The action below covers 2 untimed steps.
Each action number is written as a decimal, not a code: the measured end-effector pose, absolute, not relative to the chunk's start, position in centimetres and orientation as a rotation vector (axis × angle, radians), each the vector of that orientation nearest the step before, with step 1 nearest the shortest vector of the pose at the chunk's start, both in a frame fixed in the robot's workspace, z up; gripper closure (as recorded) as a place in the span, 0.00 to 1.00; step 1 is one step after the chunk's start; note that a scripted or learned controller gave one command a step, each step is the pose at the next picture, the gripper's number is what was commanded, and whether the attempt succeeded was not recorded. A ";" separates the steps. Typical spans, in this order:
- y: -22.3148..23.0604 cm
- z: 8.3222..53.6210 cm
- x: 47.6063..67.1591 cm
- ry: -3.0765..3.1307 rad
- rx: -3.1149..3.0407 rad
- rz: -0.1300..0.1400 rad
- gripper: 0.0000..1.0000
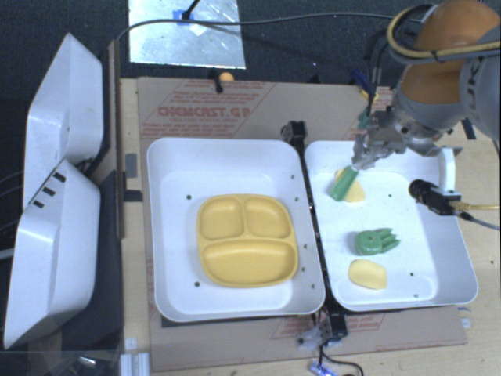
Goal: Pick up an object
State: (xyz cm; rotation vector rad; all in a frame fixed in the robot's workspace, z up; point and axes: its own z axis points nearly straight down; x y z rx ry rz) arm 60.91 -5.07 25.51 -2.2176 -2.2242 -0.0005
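Note:
In the right bin [438, 241] lie several small objects. A green stick-shaped piece [342, 185] rests tilted against a pale yellow piece [356, 193] near the bin's upper left. Lower down sit a green pronged toy [376, 242] and a yellow lump [367, 274]. My gripper [365, 160] hangs at the upper end of the green stick, right at or just above it. Whether it touches the stick is hidden by the wrist. The grey arm with its orange band [446, 37] comes in from the upper right.
The left bin [168, 210] holds a yellow divided plate [247, 238]. A black fitting [429, 193] with a cable sticks into the right bin from its right wall. A ridge [307, 210] separates the bins. White housings stand at far left.

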 end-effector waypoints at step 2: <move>4.7 23.7 55.1 -2.226 -2.215 0.000 1.00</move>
